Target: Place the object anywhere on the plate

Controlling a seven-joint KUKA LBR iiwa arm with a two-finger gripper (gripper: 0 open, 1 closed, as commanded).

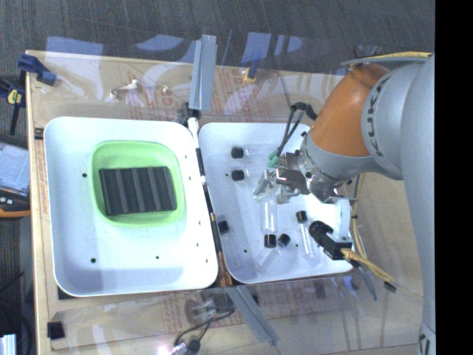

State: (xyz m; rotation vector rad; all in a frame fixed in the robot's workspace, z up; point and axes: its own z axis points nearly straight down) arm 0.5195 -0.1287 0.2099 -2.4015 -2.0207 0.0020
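Nowhere legible writing, just green plate beside claw

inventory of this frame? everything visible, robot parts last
left bin: 1, white, left half of the bench
plate: 1, light green, square with rounded corners, inside the left bin
grille-like object: 1, dark grey with ridges, lying on the plate
right bin: 1, white, beside the left bin
small pieces: several, black, scattered in the right bin
clear pieces: a few, transparent, tube-like, middle of the right bin; exact count unclear
bench: 1, tan wood, under both bins
clamp: 1, blue, bench's top-left corner
arm: 1, grey with orange band, entering from the right over the right bin
gripper: 1, metallic, low over the right bin's middle
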